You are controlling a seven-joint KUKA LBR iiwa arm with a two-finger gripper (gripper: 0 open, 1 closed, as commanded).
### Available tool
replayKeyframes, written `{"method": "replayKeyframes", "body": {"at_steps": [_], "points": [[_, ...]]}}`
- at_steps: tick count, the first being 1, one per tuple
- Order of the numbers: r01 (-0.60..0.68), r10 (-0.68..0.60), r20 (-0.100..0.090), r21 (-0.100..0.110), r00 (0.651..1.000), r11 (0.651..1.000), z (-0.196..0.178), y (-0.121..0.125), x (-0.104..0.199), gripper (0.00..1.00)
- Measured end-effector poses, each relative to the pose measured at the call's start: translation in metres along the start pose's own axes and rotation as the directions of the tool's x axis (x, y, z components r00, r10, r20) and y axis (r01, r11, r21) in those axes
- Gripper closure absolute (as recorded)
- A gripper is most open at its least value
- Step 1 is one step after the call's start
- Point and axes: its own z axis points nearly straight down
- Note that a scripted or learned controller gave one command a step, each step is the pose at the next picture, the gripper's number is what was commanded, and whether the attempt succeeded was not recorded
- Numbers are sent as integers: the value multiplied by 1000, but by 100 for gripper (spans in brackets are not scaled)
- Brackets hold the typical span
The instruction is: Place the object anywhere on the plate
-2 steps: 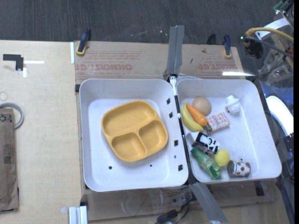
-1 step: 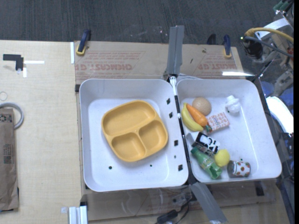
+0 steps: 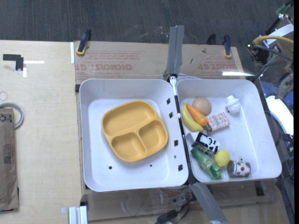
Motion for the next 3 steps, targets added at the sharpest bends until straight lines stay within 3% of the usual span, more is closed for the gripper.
{"method": "replayKeyframes", "body": {"at_steps": [1,2,3], "points": [[4,-4,7,0,1000,1000,-7,0,1,100],[-100,100,1,1,995,995,-6,57,-33,100],[-107,107,-1,2,994,994,-6,92,-84,100]]}}
